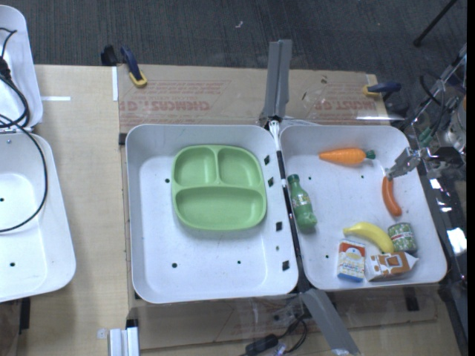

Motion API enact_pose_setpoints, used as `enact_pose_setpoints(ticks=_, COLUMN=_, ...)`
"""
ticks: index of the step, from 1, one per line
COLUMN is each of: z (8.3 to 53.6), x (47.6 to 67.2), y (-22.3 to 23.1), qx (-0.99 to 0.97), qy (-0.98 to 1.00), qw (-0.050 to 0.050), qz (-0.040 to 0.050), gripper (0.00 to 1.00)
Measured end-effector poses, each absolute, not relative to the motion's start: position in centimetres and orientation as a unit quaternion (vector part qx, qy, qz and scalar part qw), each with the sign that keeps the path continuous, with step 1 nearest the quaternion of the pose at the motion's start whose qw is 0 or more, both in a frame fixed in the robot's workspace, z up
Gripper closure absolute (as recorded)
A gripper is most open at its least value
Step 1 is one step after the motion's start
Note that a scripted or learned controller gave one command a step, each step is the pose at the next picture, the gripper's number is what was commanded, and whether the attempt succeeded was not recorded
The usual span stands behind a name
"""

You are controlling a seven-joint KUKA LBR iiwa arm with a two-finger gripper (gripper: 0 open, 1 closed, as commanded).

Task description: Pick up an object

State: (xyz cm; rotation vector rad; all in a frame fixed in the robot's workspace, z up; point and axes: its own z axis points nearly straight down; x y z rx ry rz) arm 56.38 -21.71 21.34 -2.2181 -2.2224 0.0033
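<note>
Right bin (326, 269), with the candidate objects for the pick. A sausage (390, 196), orange-red and lying nearly lengthwise to the bin's right wall, sits closest to the gripper (401, 165), which hangs at the bin's right edge just above the sausage's upper end; whether the gripper is released or clenched cannot be told at this size, and nothing is seen held in it. A carrot (344, 156) lies flat near the bin's far wall, well apart from its neighbours. A green bottle (301, 201) lies on its side just beside the divider between the two bins. In the near right corner a banana (370, 235), a small green can (402, 236), a white carton (351, 261) and a second, orange-and-white carton (391, 265) crowd together, touching or nearly so. The left bin (148, 265) holds a green divided plate (219, 187); both bins rest on a worktop (89, 102) of pale wood. Judged from this layout, the sausage is the likeliest target and the step in hand is the approach. To do it well, the gripper should close across the sausage's narrow width, not along its length, and descend near its middle so it does not pivot out. The bin wall stands close on the right, so the outer finger needs room there. The carrot offers an equally free alternative; the cluster in the corner is the poorest choice, since a descent there would likely strike two objects at once.
</note>
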Motion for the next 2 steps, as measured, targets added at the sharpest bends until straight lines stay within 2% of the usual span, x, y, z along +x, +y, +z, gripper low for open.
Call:
enact_pose_setpoints(ticks=1, z=14.0, x=58.5, y=-22.0, qx=-0.702, qy=-0.712, qw=-0.016, qz=-0.0087, gripper=0.00)
enact_pose_setpoints(ticks=2, z=17.9, x=59.6, y=-22.2, qx=-0.694, qy=-0.719, qw=-0.001, qz=0.0003, gripper=0.00)
